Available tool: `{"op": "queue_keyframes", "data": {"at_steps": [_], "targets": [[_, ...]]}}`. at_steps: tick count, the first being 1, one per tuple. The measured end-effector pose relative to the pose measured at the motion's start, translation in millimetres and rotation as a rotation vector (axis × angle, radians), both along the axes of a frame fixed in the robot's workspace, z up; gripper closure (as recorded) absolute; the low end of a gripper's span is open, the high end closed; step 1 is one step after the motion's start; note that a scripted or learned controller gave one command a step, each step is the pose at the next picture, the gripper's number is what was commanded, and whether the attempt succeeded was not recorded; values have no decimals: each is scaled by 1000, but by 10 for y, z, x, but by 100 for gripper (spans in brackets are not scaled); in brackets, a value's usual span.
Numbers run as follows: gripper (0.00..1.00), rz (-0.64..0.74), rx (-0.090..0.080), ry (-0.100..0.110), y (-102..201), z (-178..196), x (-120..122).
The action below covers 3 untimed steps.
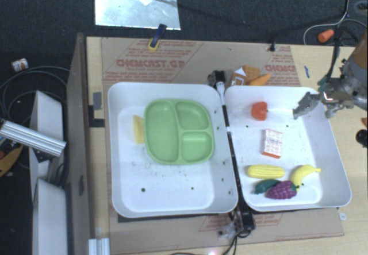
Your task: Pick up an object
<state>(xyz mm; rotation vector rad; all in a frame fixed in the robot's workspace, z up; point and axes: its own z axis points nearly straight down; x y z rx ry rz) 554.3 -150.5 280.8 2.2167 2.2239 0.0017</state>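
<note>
The pincer (318, 104) hung at the right bin's (336, 150) far right edge, fingers spread wide with nothing between them, apparently poised to choose a target. The tomato (259, 111) lay nearest, to its left. The box (272, 143) sat mid-bin, while the corn (265, 172), banana (303, 174) and grapes (281, 190) clustered touching at the near wall. The green tray (178, 132) filled the left bin (123, 190).

gripper (319, 104) tilted, fingers spread (nothing between)
</note>
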Motion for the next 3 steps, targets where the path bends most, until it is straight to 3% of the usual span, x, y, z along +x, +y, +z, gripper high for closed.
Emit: {"op": "queue_keyframes", "data": {"at_steps": [1, 2, 3], "targets": [[0, 2, 1, 5, -30, -1023, 370], [0, 4, 1, 2, 224, -2012, 728], [0, 3, -1, -5, 208, -1948, 1149]]}}
